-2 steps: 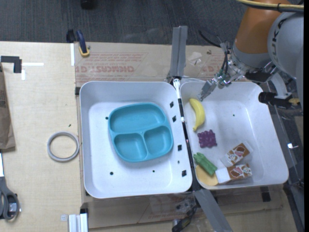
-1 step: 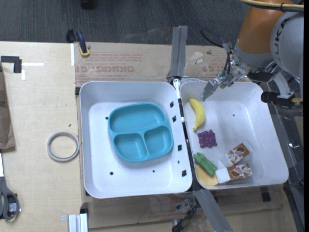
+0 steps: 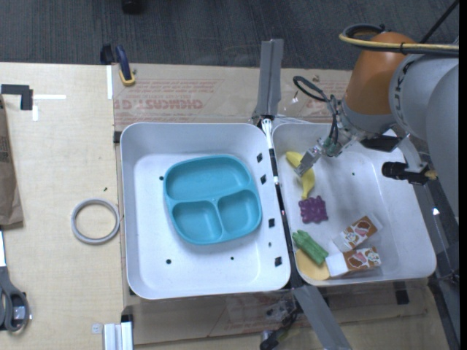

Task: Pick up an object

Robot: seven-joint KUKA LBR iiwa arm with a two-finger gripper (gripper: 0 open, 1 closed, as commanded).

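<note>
**Pincer low over the banana in the right bin**

The arm (image 3: 408, 86), grey with an orange band, reaches in from the right and its bulk is cut off by the frame edge. Its pincer (image 3: 310, 159) sits at the back left of the right bin (image 3: 408, 232), tips down at a yellow banana (image 3: 305, 175). The tips are small and partly masked by cables and the wrist, so how far they stand apart, and whether they have hold of the banana, cannot be told.

In front of the banana lies a purple bunch of grapes (image 3: 313, 209). Near the front left corner a green pickle-like piece (image 3: 310, 248) rests across a pale yellow flat item (image 3: 314, 270), most of which is hidden beneath it. Just right of these are two small printed packets (image 3: 357, 232), their labels too small to read, and a white block (image 3: 336, 265).

The left bin (image 3: 139, 217) holds a turquoise divided plate (image 3: 212, 199) with three compartments.

The tabletop (image 3: 58, 166) is pale wood; a sheet of brown cardboard (image 3: 190, 93) lies behind the bins. On the wood sit a grey tape ring (image 3: 95, 220), scissors (image 3: 11, 305) cut off at the left edge, and a brown bag (image 3: 9, 173), also cut off. Dark grey carpet (image 3: 219, 13) runs along the top.
</note>
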